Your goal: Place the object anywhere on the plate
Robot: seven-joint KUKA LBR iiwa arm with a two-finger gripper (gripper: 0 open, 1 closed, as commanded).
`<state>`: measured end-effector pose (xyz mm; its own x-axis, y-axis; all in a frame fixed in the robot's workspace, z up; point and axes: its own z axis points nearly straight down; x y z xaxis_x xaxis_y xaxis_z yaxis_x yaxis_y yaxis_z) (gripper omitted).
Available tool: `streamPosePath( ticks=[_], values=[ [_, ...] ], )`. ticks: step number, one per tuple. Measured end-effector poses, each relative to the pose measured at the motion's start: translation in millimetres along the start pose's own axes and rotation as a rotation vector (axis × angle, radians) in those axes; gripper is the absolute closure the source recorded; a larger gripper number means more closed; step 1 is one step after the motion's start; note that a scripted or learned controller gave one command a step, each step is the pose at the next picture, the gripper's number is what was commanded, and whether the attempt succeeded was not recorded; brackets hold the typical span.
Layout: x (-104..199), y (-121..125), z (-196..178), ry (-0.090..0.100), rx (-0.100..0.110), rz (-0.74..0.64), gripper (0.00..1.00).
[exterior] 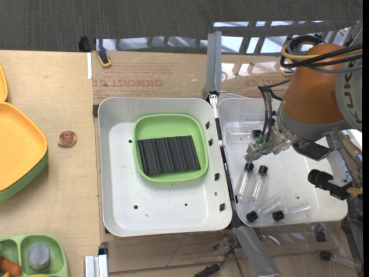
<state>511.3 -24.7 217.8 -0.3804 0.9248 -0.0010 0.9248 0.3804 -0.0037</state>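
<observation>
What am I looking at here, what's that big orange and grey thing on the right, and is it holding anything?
That is a robot arm, seen by one camera fixed above the bench and looking down at a slant. Its gripper reaches into the right white bin, where several clear tubes with black caps lie scattered. Whether it holds one cannot be told from here. The left white bin holds a green plate with a dark ribbed mat on it. Yellow plates sit at the far left of the bench.

plate (pixel 170 126): matt green plastic | ribbed insert (pixel 170 155): dark, matt | bins (pixel 118 212): glossy white plastic | tubes (pixel 262 203): clear plastic | bench (pixel 46 212): smooth wood
</observation>
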Motion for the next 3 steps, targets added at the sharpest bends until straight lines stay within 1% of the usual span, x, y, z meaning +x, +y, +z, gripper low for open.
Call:
streamPosePath(
  ticks=[1, 2, 3],
  values=[
    [4.6, 10.1, 27.2, 0.002, 0.0, -0.096, 1.0],
    [27.3, 33.1, 26.7, 0.0, -0.003, -0.185, 1.0],
    [27.1, 33.0, 26.7, 0.0, -0.003, -0.185, 0.0]
  ],
)
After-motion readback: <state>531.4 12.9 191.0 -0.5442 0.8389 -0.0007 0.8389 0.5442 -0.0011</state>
